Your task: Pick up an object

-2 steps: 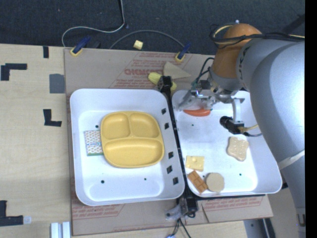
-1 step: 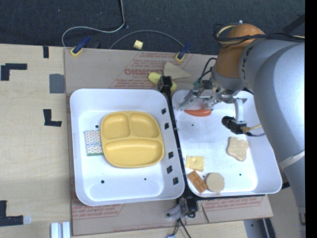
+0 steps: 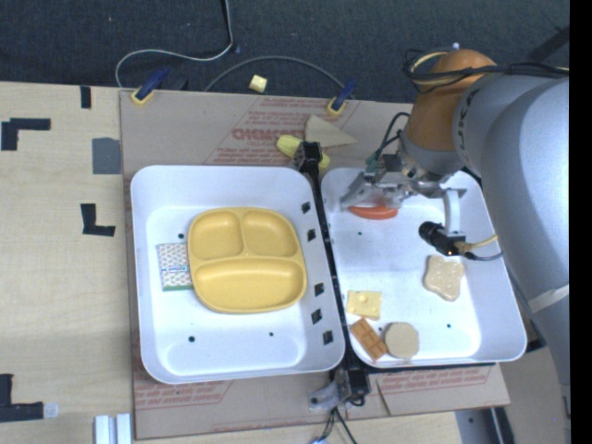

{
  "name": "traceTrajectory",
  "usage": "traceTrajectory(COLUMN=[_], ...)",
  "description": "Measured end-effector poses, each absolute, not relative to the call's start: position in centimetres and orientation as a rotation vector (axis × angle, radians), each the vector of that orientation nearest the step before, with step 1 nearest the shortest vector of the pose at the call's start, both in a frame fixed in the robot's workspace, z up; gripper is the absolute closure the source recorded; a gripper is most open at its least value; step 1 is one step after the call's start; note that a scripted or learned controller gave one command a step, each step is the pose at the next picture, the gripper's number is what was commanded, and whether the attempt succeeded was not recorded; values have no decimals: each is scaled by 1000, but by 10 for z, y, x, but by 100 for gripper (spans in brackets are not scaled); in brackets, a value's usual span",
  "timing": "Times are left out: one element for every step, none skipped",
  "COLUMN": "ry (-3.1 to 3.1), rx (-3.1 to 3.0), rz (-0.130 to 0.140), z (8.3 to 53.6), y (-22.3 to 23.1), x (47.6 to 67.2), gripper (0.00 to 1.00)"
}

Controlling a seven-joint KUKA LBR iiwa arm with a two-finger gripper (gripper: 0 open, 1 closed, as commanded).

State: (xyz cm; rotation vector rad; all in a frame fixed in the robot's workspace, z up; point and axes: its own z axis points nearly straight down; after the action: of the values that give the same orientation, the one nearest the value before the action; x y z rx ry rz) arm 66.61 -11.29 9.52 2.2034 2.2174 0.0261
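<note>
Camera view: fingers [image 3: 370, 195] over orange-red disc [image 3: 374, 212], far end right bin [image 3: 481, 336]; disc flat, long axis left-right; grip state unclear.

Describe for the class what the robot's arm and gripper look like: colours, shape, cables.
The arm is bulky, rounded and smooth grey, with an orange band above the wrist. The gripper is metallic grey with dark parts. A thin cable runs beside it.

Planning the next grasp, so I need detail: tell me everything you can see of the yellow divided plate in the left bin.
The yellow divided plate lies flat, right side up, near the middle of the left bin. It looks like smooth matte plastic, a rounded rectangle with three compartments: two small ones at the far side, one wide one nearer the camera. Its left edge meets a small patterned card.
</note>
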Motion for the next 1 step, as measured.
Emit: traceTrajectory(ry=[2216], rx=[2200], rz=[25], z=[105], y=[-113], x=[667], gripper=[100])
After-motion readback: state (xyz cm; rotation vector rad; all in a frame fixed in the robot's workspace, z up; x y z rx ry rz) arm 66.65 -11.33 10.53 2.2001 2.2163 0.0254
